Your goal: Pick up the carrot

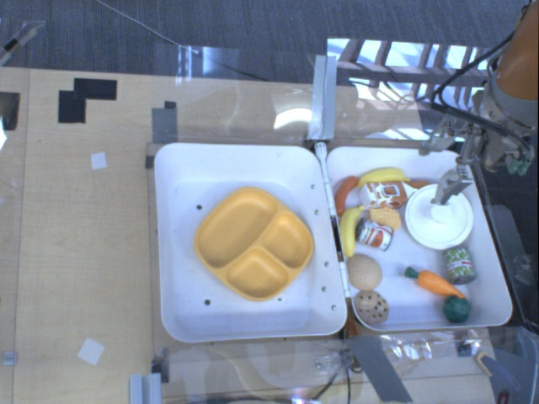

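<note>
In the right bin, the carrot lies near the front, between a green ball and a small can. Beyond sits a white plate. The gripper hovers over the plate; whether its fingers are apart, I cannot tell.

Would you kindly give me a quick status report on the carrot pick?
Gripper above white plate, nothing held. Carrot lying in right bin, untouched. Small can and green ball close beside it.
</note>
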Action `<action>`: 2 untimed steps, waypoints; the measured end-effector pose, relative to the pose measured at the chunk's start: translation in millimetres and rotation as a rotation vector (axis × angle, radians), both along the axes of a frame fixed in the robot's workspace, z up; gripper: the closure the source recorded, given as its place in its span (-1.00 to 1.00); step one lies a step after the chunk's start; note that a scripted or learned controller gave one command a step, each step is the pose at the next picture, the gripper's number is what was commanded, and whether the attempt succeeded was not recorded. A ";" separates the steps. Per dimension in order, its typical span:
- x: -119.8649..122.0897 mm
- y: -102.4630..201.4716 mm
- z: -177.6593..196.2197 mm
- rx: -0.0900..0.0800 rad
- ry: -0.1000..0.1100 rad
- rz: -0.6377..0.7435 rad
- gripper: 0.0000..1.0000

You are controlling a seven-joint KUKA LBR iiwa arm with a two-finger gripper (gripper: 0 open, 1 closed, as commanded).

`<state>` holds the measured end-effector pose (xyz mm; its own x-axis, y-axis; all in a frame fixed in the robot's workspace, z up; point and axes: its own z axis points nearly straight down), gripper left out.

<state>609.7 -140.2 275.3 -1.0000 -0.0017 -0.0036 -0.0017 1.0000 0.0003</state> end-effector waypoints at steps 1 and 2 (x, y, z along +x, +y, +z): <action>-67.4 15.6 -181.4 -0.001 -0.003 0.033 -1.00; -112.6 2.8 -186.4 -0.003 -0.014 0.101 -1.00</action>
